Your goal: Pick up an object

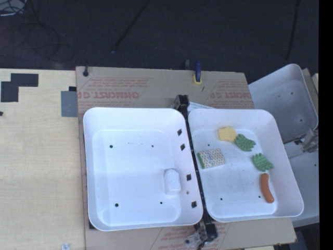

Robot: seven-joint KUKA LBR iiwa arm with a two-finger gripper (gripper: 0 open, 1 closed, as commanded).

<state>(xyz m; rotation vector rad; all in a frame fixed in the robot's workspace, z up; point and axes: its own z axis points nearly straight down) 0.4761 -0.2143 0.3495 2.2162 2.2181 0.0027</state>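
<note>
Objects worth picking lie in both bins, and none is named by the task, so any will do. The left bin (pixel 99 212) carries a single small white cylinder (pixel 172 180), lying near its right wall. The right bin (pixel 283 212) carries five things: a yellow block (pixel 227 134) at the far side, a green leafy piece (pixel 244 142) just beside it on the right, a speckled sponge-like pad (pixel 212 158) near the left wall, a second green piece (pixel 263 162) toward the right, and an orange sausage shape (pixel 267 187) nearer still.

Risk lies mostly in the choice. The white cylinder barely stands out against the white floor and looks round, so I judge it likely to roll away from closing fingers or be missed. The yellow block and the first green piece sit so close together that a descent between them could nudge one or catch both. The pad lies close to the clips along the divide (pixel 182 147) between the bins, where a finger could strike the wall. The sausage, lying apart from the rest, seems the safest target, though a grip across its rounded ends might slip.

Whether the end effector is released or clenched I cannot tell. Both bins rest on a brown board (pixel 156 87) over the pale table (pixel 36 165).
</note>
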